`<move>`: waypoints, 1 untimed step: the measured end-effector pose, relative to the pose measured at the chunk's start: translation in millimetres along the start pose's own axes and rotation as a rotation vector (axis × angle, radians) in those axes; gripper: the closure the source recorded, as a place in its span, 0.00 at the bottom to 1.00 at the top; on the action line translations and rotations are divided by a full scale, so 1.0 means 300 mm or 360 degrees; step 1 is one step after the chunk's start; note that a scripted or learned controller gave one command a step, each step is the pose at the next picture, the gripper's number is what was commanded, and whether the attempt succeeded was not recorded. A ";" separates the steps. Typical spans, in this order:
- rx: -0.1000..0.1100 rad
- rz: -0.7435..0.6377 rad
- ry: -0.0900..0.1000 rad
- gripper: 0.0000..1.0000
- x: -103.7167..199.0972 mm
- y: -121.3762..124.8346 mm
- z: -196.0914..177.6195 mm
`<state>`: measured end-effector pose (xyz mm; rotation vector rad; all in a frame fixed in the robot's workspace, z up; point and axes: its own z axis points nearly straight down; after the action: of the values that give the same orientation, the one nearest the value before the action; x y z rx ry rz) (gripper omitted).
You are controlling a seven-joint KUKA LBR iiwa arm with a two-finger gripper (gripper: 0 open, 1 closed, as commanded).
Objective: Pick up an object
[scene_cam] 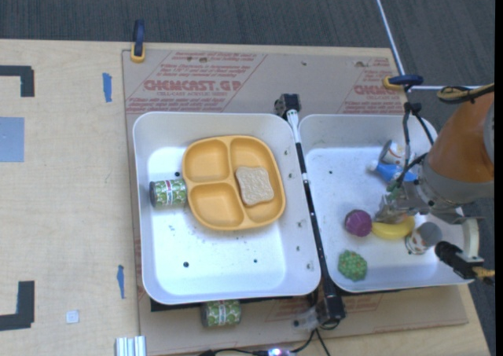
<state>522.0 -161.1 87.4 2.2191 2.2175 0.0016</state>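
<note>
low, hand (391,211) over banana (393,229)

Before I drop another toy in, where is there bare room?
Left bin: bare floor below the yellow plate. Right bin: bare upper-left part. Crowded by the gripper: banana, purple ball, green ball.

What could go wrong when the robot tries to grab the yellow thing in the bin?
1. The purple ball sits right against the yellow banana, so the gripper could bump it and send it rolling.
2. The banana looks curved and smooth, so it might slip out as the arm lifts.
3. The blue object lies close behind, and the arm could knock it.
</note>
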 end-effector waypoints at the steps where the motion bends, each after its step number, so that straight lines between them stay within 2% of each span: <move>1: 0.0002 -0.0004 0.0004 1.00 0.151 -0.110 -0.240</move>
<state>488.8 -115.7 159.1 2.2184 2.2220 0.0026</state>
